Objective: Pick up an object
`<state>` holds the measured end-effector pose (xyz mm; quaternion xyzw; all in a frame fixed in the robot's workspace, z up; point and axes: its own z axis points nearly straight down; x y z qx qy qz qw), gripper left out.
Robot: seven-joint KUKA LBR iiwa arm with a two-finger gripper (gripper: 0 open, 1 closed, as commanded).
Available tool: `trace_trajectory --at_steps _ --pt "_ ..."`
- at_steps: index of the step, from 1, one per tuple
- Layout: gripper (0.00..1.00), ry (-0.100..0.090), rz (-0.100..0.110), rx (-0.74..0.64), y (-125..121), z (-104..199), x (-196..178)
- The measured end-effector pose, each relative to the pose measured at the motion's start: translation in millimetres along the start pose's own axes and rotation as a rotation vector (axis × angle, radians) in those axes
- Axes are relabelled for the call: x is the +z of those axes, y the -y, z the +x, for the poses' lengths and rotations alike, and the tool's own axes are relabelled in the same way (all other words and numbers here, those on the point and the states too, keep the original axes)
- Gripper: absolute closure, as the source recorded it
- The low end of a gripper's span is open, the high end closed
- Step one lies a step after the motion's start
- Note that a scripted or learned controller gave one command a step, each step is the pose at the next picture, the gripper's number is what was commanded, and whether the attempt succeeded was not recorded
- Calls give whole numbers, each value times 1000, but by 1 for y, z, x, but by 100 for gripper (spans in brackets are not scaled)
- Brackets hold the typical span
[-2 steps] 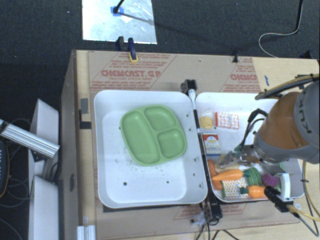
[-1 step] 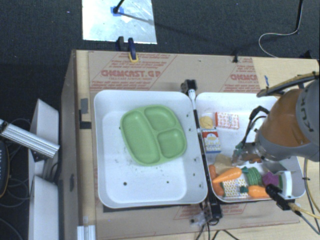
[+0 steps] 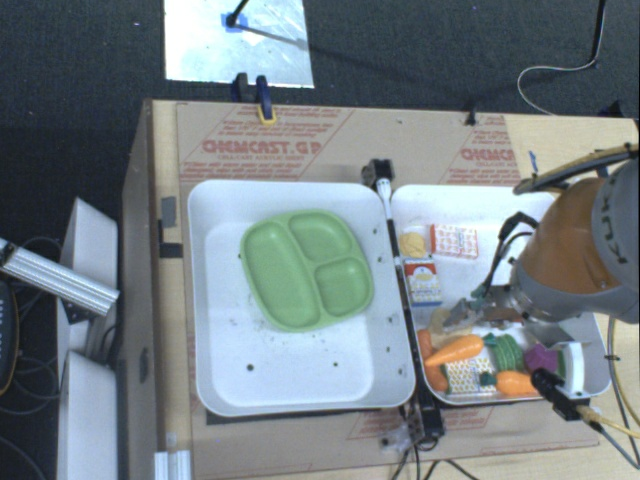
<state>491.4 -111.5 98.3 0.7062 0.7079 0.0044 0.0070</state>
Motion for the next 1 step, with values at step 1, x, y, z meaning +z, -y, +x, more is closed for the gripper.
trace_trajectory --at_steps 1 --pt "100 0 -3 -2 -1 0 -10"
